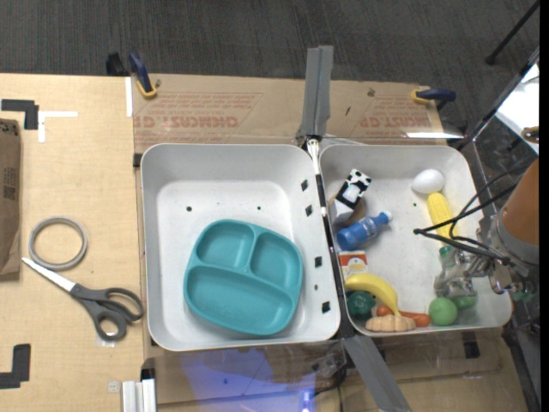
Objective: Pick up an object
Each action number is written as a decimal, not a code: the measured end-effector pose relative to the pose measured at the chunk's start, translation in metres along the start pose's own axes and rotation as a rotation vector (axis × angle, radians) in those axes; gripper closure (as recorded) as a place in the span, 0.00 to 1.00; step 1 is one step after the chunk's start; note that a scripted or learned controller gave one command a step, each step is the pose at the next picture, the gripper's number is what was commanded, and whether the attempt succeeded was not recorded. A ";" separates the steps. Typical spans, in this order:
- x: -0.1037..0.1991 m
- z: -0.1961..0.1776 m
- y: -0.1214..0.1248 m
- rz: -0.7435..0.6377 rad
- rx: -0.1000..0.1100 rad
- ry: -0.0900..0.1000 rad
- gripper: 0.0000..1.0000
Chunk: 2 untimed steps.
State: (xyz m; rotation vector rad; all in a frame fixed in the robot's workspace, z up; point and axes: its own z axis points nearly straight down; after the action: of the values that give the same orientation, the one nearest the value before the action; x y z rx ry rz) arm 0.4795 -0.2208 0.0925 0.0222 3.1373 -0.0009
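Camera view: green ball (443, 311) in right bin (480, 196), near-right corner, just beside gripper (455, 273). Likely light, smooth, prone to rolling; best pinched across widest part from straight above. Gripper state: cannot tell, tip lost among cables. Nothing seen held. Close by: corn cob (439, 213) and white egg (427, 181) farther back, banana (375, 287) and carrot (413, 318) along near wall, blue bottle (364, 229) toward divider. Teal divided plate (246, 276) alone in left bin (163, 230). Scissors (90, 297) and tape roll (57, 242) well apart on bench.

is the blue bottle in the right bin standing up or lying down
Lying down: the blue bottle rests on its side on the right bin floor, cap pointing up-right.
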 end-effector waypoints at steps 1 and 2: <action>0.000 0.000 0.000 -0.051 0.000 0.000 0.00; -0.001 0.000 0.000 -0.122 0.000 0.000 0.00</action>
State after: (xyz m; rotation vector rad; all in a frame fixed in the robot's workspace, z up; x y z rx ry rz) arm 0.4808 -0.2204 0.0927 -0.1695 3.1327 -0.0018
